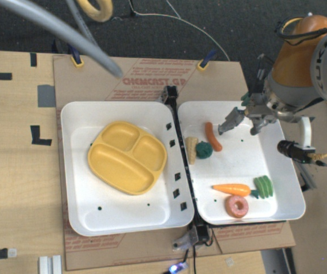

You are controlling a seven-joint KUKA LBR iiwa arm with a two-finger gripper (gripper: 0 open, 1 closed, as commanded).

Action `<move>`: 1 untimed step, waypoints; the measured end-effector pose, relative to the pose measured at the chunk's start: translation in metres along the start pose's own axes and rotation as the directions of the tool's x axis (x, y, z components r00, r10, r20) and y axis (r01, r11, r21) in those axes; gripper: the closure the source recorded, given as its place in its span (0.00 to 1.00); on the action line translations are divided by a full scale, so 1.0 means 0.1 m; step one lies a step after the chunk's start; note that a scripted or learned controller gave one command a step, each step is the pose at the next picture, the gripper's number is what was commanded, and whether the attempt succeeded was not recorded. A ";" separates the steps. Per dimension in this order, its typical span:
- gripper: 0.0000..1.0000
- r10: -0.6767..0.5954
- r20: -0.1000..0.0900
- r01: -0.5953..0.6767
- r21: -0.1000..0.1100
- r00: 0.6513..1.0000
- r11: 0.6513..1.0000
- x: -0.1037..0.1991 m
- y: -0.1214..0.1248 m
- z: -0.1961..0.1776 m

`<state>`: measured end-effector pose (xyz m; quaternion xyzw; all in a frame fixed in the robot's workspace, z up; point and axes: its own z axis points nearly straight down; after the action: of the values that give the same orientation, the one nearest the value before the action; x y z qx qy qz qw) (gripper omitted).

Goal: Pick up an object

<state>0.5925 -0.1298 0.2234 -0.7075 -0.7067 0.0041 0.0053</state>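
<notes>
Gripper (pixel 242 123) hangs spread wide with nothing in it, over the right bin (pixel 277 153), so it looks like we're at the approach step. Biggest thing around is the yellow plate (pixel 128 156) in the left bin (pixel 77 153); nearest grab is the sausage (pixel 212 136), just beside the fingers. Next it needs to drop and close.

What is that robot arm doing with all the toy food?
The robot's gripper hangs open over the right bin, holding nothing. Under it lie a toy sausage, a green broccoli piece, a carrot, a pink donut and a green ridged piece. A yellow divided plate sits in the left bin. Nothing has been picked up yet.
</notes>
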 end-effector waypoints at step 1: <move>0.00 -0.003 0.002 0.003 -0.012 1.000 1.000 0.00 0.02 -0.06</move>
<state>0.5951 -0.1296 0.2298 -0.7066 -0.7077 0.0006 0.0006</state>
